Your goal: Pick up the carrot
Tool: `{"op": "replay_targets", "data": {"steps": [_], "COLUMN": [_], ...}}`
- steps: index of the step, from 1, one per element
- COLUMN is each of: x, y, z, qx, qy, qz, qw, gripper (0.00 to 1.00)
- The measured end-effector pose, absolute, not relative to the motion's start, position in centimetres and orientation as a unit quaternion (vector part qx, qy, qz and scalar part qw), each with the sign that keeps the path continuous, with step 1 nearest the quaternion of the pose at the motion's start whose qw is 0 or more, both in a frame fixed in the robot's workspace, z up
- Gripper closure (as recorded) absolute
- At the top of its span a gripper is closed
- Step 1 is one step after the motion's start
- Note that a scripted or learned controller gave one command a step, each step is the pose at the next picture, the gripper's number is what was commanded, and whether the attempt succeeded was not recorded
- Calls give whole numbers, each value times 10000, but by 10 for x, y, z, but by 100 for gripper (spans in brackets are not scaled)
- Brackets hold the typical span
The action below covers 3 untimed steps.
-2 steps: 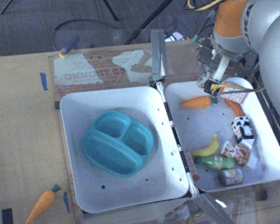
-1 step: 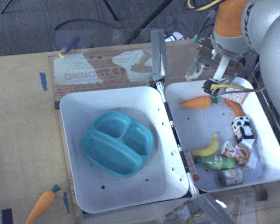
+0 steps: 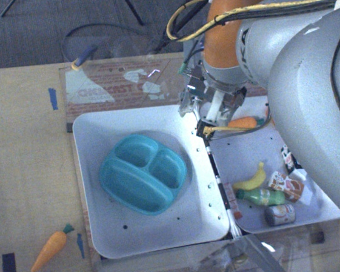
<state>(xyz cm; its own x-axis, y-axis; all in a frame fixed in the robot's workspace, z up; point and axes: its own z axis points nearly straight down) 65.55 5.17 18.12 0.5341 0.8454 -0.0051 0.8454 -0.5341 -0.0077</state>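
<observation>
Camera view: both white bins seen from above, arm reaching in from the right.
Gripper [image 3: 204, 124]: low over the wall between the two bins, at the right bin's far left corner; whether it is spread or pinched I cannot tell.
Carrot [image 3: 242, 123]: lies in the right bin [image 3: 245, 157], just right of the gripper.
Second carrot [image 3: 49, 249]: on the bench, left of the left bin [image 3: 144, 230].
Left bin: holds a blue divided plate [image 3: 142, 173].
Right bin, near side: banana [image 3: 252, 179], green bottle [image 3: 262, 197], can [image 3: 280, 214], small carton [image 3: 286, 185].
</observation>
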Motion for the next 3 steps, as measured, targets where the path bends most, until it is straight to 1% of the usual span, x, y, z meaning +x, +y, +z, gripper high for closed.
{"op": "replay_targets", "data": {"steps": [1, 2, 3], "x": [662, 666, 666], "y": [-32, 46, 109], "z": [215, 182, 177], "qx": [-7531, -7025, -7253], "qy": [-6579, -7116, -6884], "qz": [16, 25, 19], "qw": [7, 23, 11], "gripper": [0, 0, 0]}}
